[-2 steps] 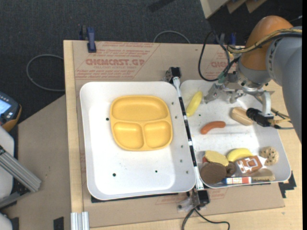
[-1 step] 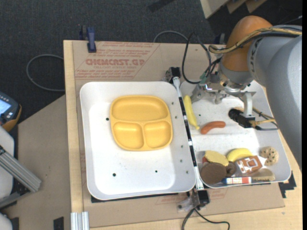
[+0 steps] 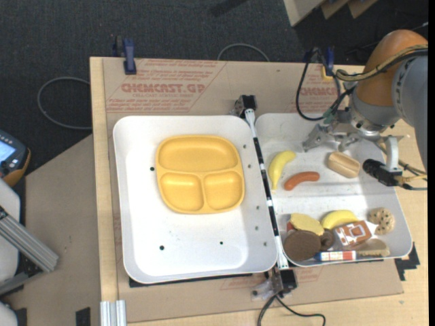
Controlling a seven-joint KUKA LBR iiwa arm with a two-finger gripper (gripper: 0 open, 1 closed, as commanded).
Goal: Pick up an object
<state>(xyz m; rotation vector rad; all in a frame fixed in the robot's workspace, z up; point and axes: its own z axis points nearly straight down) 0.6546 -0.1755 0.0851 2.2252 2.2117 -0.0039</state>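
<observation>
- Starting at the left, the left bin (image 3: 136,202) is white, smooth and shallow. A yellow plastic tray (image 3: 200,172) with three sections lies in it.
- The right bin (image 3: 272,124) is also white. It holds the small toy foods, and any of them could be picked up.
- Near its left wall lies a curved yellow banana (image 3: 280,166), and just beside it a small reddish sausage (image 3: 301,180), both smooth and rounded.
- A tan bread roll (image 3: 342,164) lies a bit to the right, close under the arm.
- Along the front of that bin, a dark brown round piece (image 3: 302,245), more yellow pieces, a small box and a dotted cookie (image 3: 382,219) crowd together, some touching.
- The jaws (image 3: 338,136) hang over the back of the right bin, near the roll. Whether they are open or closed cannot be told, and nothing shows between them.
- A good try would be the roll or the sausage, since each lies apart from the others. The jaws should likely come straight down across the narrow side, because round, smooth toys can slip away.
</observation>
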